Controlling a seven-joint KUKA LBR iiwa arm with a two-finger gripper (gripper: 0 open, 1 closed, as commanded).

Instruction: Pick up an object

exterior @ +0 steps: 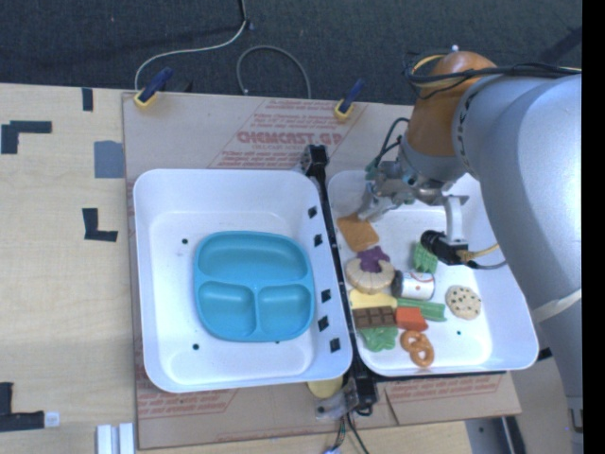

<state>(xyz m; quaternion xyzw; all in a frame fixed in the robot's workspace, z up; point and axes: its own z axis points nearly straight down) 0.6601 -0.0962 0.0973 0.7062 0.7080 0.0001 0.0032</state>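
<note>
My gripper (371, 206) hangs over the far left part of the right bin (506, 343), just above a tan bread-like slice (357, 232). Nothing shows between its fingers. Below the slice lie a purple grape piece (373, 256), a round beige bun (369, 274), a yellow block (371, 300), a brown chocolate bar (375, 318) and a green leafy piece (379, 340). To their right sit a white and brown cylinder (411, 288), a green block (423, 257), an orange carrot piece (411, 317), a pretzel (418, 348) and a cookie (462, 301).
The left bin (161, 253) holds a blue divided plate (253, 285). A black divider (326, 253) runs between the bins. The grey arm (529, 178) covers the right bin's far right side. Cables loop over the dark floor behind the bench.
</note>
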